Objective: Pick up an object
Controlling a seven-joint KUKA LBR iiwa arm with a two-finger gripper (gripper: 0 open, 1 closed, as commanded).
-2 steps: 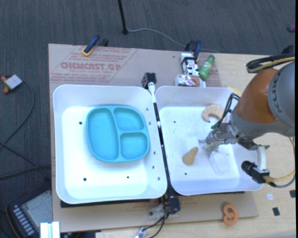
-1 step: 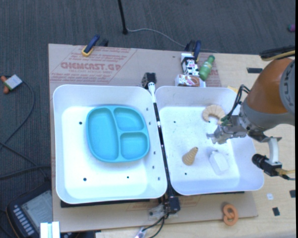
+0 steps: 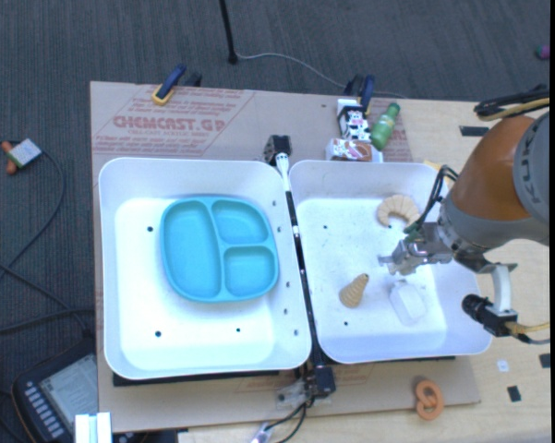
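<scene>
In the right bin [image 3: 337, 344] lie three objects. A tan croissant-shaped piece [image 3: 397, 210] rests near the back. A small tan cone [image 3: 355, 290] lies toward the middle front. A pale, translucent item [image 3: 408, 303] sits at the front right. My gripper [image 3: 403, 258] hangs over the right bin, between the croissant-shaped piece and the pale item and just above the latter. The arm's grey and orange body [image 3: 499, 187] reaches in from the right. Nothing is seen held in the gripper.
The left bin [image 3: 129, 340] holds a blue three-compartment plate [image 3: 220, 247]. A green bottle [image 3: 384, 125] and a small package [image 3: 353, 137] stand behind the right bin. Clamps [image 3: 279, 148] sit at the bins' shared edge. An orange ring [image 3: 428, 398] lies on the bench in front.
</scene>
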